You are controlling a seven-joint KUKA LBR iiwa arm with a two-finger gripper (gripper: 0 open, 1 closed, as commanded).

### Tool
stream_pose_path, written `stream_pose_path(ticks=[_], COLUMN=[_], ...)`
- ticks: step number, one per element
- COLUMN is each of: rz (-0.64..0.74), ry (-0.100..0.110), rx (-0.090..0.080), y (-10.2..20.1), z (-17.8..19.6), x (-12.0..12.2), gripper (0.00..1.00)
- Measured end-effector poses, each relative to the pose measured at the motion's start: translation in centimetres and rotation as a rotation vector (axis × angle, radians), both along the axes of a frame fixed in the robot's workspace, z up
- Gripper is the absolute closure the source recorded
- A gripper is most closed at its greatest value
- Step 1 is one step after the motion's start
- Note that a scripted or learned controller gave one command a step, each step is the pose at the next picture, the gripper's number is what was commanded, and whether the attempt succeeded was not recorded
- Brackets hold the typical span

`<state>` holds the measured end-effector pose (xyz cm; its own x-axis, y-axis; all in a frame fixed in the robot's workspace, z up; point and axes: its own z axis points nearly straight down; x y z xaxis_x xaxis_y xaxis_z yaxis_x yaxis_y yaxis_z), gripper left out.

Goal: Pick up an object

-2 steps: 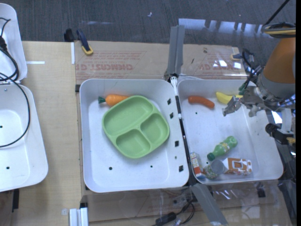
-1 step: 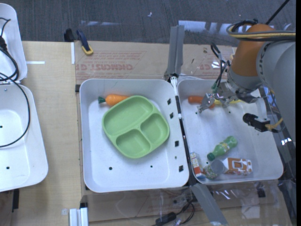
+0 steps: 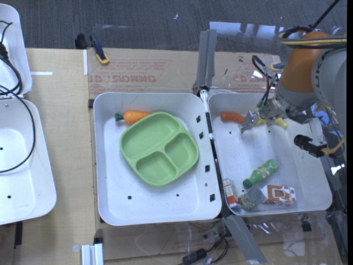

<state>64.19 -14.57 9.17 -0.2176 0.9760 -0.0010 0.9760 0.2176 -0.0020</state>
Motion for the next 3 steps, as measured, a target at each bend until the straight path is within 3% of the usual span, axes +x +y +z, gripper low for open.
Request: stream_pose_path(ticks=[1, 2, 3], rz=[-0.032, -0.029, 0.074], ry=[0.02, 0.015, -0.002], rx=[0.001, -0.002, 0.0], y=[3.5, 3.4, 6.7], z=[-0.5, 0.4, 14.5], x=[1.1, 1.2, 0.1], gripper=[0.0, 1.0, 1.0])
